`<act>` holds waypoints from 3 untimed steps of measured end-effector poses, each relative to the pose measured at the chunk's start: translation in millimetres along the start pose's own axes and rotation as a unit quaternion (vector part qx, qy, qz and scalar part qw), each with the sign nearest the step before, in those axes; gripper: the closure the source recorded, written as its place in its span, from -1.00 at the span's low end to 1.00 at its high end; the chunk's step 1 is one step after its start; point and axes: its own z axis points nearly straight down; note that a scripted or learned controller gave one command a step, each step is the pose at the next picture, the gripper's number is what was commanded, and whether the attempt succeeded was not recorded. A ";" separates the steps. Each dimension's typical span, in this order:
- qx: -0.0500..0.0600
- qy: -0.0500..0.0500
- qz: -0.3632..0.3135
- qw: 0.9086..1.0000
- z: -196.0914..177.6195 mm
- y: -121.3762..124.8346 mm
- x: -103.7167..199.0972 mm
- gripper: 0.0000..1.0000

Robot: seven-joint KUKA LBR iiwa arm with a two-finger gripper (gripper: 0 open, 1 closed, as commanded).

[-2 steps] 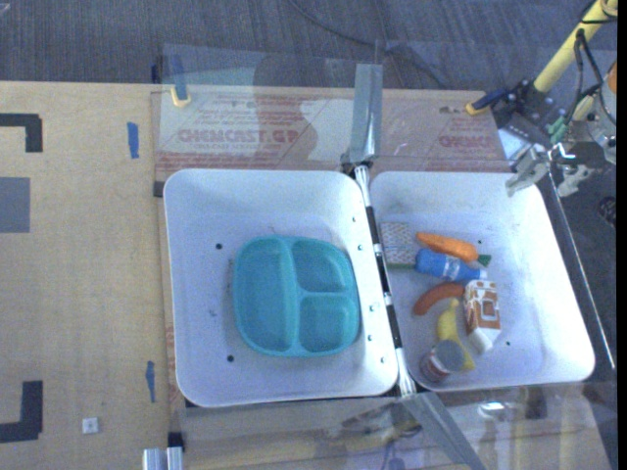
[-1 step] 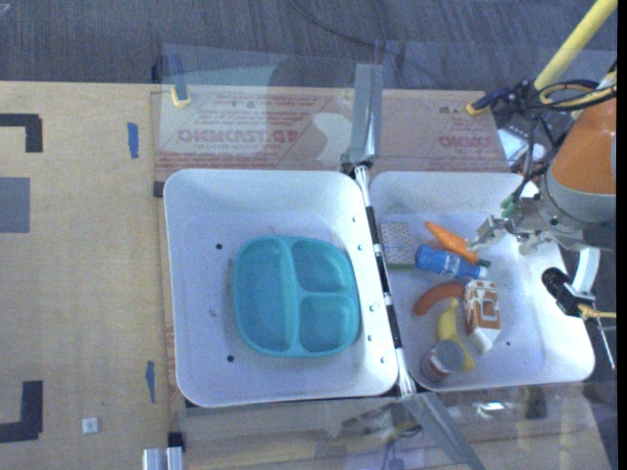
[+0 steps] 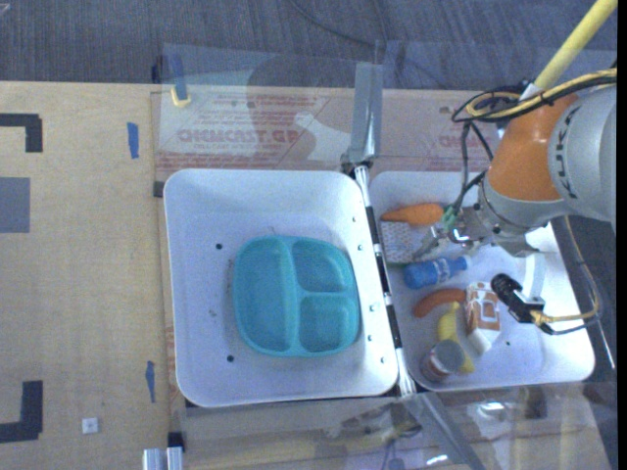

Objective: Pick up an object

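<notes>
The right bin (image 3: 563,355) holds several small items. An orange carrot (image 3: 415,213) lies at its far left, with a grey mesh piece (image 3: 396,244) just below it. A blue bottle (image 3: 435,272) lies on its side in the middle. Nearer the front are a red-orange sausage (image 3: 437,303), a yellow piece (image 3: 449,325), a small can (image 3: 442,361) and an orange-and-white carton (image 3: 480,312). My gripper (image 3: 439,239) hangs low in this bin, between the carrot and the blue bottle. Nothing is visibly lifted.
The left bin (image 3: 196,213) holds a teal divided plate (image 3: 296,296). A metal divider (image 3: 376,272) separates the two bins. The arm's orange band (image 3: 524,160) and grey body cover the right bin's far right corner.
</notes>
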 end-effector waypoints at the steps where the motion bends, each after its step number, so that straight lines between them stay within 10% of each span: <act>1: 0.003 0.001 -0.035 0.999 1.7 52.5 6.9 -1.00; 2: 0.000 0.001 0.002 1.000 0.9 9.4 16.2 -1.00; 3: 0.013 0.005 -0.022 1.000 3.0 63.1 -3.2 -1.00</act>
